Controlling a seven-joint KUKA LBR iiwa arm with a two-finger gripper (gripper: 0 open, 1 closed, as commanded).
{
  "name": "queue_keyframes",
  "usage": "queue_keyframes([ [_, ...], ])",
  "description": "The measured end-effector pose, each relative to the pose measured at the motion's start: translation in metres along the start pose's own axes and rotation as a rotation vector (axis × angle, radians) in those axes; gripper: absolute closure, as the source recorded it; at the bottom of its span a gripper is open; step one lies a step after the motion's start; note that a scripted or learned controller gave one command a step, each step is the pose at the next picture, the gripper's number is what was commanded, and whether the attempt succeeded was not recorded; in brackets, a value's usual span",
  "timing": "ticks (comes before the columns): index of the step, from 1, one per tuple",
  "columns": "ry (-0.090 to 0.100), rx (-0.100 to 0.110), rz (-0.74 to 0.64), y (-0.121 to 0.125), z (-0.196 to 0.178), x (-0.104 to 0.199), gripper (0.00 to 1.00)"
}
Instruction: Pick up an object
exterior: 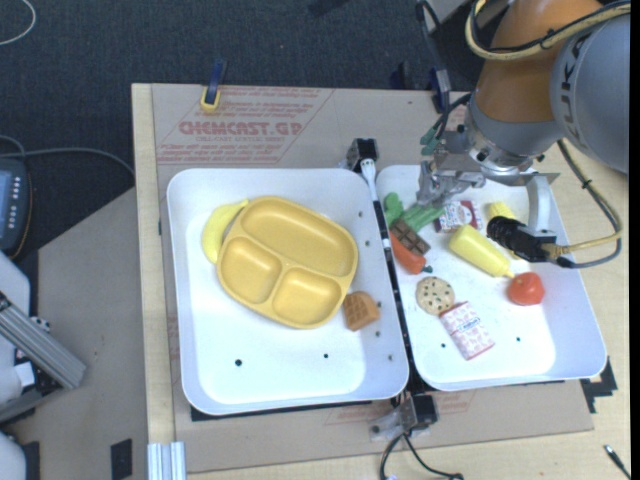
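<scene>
My gripper hangs low over the back left part of the right bin. Right under it lie a green toy vegetable and a small red-and-white packet. The view does not show whether it touches either. Just in front of these are a brown block and an orange carrot. To the right lies a yellow bottle, with a red tomato beyond it. A cookie and a pink-and-white packet lie nearer the front.
The left bin holds a yellow divided plate resting on a yellow disc, with a brown bread piece at its right side. A black ridge separates the bins. Cardboard lies under both.
</scene>
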State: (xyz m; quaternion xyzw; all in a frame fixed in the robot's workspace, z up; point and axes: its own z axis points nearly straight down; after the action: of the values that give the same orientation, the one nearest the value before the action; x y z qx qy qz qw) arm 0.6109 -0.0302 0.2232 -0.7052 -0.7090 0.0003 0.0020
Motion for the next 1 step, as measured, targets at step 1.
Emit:
queue_keyframes([
  [1, 0.0, -0.005, -0.001, -0.0017, -0.0098, 0.0491, 1.0],
])
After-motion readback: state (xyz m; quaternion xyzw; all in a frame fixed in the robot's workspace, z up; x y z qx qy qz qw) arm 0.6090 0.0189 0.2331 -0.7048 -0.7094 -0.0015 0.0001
